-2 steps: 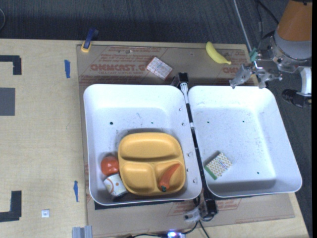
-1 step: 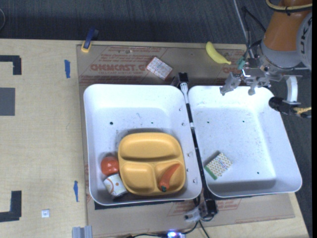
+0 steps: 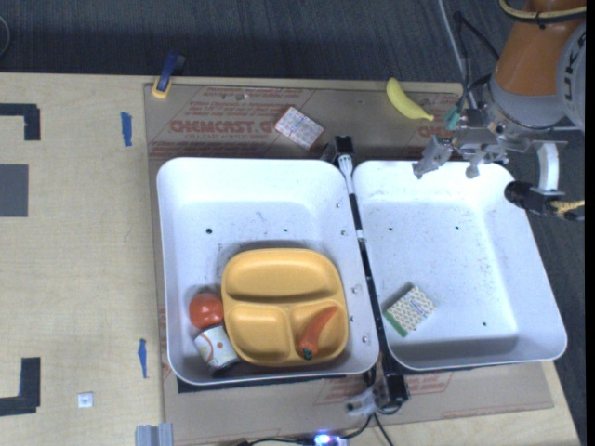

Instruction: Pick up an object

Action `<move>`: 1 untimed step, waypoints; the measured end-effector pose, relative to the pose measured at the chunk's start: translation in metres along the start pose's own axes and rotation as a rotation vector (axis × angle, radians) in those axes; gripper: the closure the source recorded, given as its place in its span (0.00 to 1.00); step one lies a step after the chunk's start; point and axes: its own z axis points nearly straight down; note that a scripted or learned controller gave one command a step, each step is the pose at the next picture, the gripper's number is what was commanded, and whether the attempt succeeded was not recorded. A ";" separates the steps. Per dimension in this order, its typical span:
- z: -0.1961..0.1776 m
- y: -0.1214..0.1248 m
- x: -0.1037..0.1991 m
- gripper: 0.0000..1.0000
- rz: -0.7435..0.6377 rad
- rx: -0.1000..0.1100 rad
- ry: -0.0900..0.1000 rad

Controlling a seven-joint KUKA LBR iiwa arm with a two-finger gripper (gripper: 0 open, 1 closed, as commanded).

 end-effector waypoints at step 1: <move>0.123 0.009 0.019 0.00 0.000 -0.004 0.000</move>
